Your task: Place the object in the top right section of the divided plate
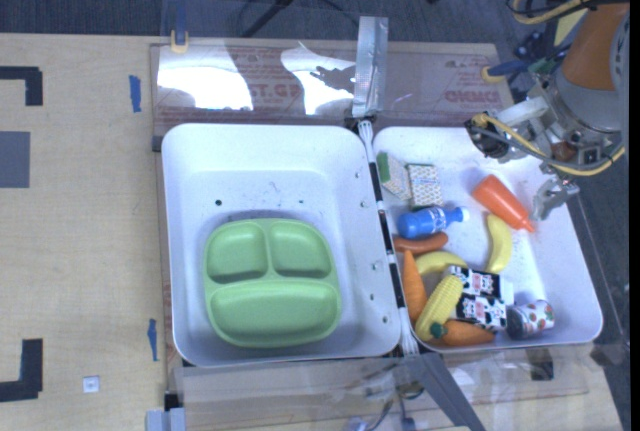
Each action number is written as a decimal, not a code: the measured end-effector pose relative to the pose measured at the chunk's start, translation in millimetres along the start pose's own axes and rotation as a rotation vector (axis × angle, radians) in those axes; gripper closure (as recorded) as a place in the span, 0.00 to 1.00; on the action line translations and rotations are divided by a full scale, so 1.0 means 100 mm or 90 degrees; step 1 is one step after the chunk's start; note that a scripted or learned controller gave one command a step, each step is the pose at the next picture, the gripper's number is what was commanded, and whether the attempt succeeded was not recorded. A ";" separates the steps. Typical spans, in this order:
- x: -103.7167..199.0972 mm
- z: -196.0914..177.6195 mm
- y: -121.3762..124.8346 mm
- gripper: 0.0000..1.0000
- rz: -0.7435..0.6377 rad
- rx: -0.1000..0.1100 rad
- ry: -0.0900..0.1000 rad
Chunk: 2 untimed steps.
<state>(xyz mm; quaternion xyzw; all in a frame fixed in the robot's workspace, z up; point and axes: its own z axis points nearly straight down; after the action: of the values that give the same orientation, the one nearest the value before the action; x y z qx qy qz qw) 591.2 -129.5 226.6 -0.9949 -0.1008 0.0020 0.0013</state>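
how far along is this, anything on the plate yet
Nothing looks done: the green divided plate in the left bin has no toy in its sections. The pincer hangs over the right bin's far side near the orange carrot. Picking and placing in the top right section remain.

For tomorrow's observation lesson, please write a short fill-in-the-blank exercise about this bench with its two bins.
1. The green divided plate lies in the ____ bin.
2. The plate has ____ sections.
3. The blue bottle lies in the ____ bin.
4. The gripper hangs over the ____ bin.

Missing words: left; three; right; right
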 end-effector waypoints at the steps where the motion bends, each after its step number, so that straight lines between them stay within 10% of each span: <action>1: 0.00 0.00 0.00 0.00 0.000 0.000 0.000; 2: 0.13 -0.42 -0.35 0.00 -0.001 -0.002 0.003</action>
<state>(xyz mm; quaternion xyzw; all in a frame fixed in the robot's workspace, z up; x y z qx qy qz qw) 596.7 -92.9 269.1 -0.9949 -0.1013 -0.0001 0.0003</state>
